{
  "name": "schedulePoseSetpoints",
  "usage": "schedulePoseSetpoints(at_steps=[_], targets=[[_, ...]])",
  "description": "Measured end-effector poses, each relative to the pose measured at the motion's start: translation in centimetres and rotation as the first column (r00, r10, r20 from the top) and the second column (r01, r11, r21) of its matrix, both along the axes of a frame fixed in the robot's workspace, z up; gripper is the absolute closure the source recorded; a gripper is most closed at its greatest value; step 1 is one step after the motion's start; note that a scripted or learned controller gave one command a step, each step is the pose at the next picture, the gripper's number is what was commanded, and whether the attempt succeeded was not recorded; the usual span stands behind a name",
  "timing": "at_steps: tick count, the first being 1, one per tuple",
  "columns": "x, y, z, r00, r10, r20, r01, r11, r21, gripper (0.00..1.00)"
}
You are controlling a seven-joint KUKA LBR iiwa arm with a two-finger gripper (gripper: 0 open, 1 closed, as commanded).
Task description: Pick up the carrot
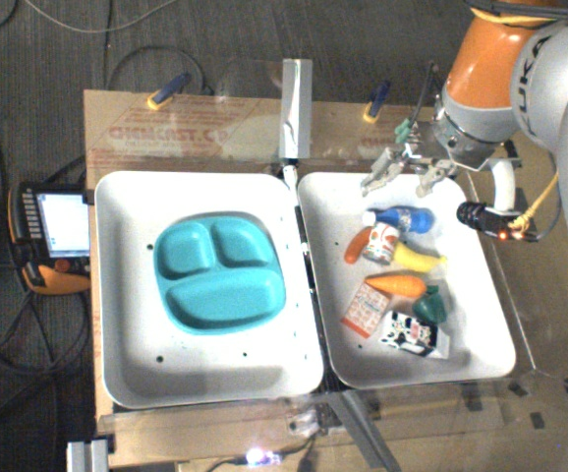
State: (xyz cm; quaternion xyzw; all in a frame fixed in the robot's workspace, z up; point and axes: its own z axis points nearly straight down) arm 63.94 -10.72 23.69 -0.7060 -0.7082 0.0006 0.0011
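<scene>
The carrot point(396, 285) is orange and tapered, lying on its side in the middle of the right bin point(481, 347), between a yellow banana and a dark green item. My gripper point(408, 168) hangs over the bin's far edge, well above and behind the carrot. Its two fingers point(379, 172) are spread apart with nothing between them.
Around the carrot lie a blue bottle point(405, 219), a small can point(382, 243), a yellow banana point(418, 259), a red-and-white packet point(365, 309), a black-and-white carton point(409, 333) and a green item point(429, 306). The left bin point(127, 214) holds a teal divided tray point(221, 269).
</scene>
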Motion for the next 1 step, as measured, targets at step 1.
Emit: schedulePoseSetpoints(at_steps=[1], targets=[[-9.47, -1.13, -9.08, 0.972, 0.236, 0.0, -0.236, 0.972, 0.001, 0.0]])
